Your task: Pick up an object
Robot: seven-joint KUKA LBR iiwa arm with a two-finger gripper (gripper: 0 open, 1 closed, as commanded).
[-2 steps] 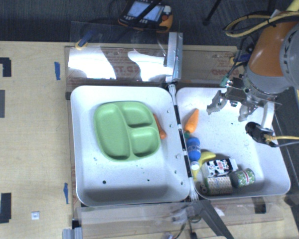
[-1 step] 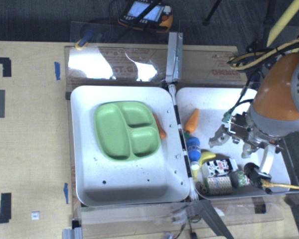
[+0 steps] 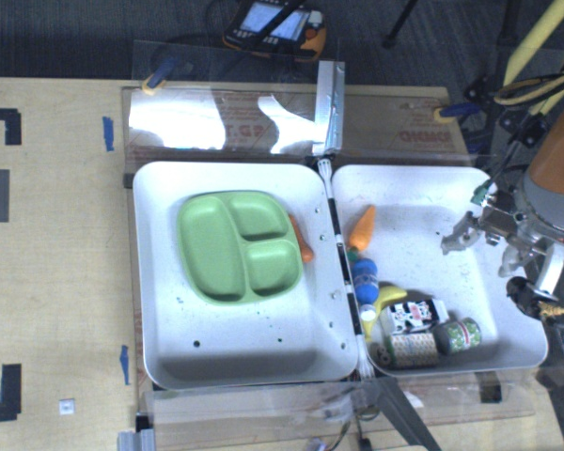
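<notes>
the wooden surface (image 3: 56, 271) carried two shallow white bins side by side. the left bin (image 3: 160, 346) held a large green divided tray (image 3: 240, 245), lying flat with three compartments, and a small orange piece (image 3: 304, 242) showed just beside the tray's right edge. the right bin (image 3: 423, 205) held the loose objects, gathered along its left wall and lower part: a black-and-white patterned box (image 3: 415, 316) near the bottom, a grey mesh-textured can (image 3: 412, 348) lying on its side just below it, a dark green can (image 3: 461, 334) lying at the box's right, a yellow banana-like piece (image 3: 392, 298) touching the box's upper left, a blue bottle-like item (image 3: 364, 280) against the left wall, and an orange carrot-shaped toy (image 3: 362, 228) tilted above the blue one. the hand (image 3: 461, 236) hung over the right part of the right bin, well apart from the pile, with nothing between its fingers; whether they were spread or pressed together could not be told from this angle
</notes>
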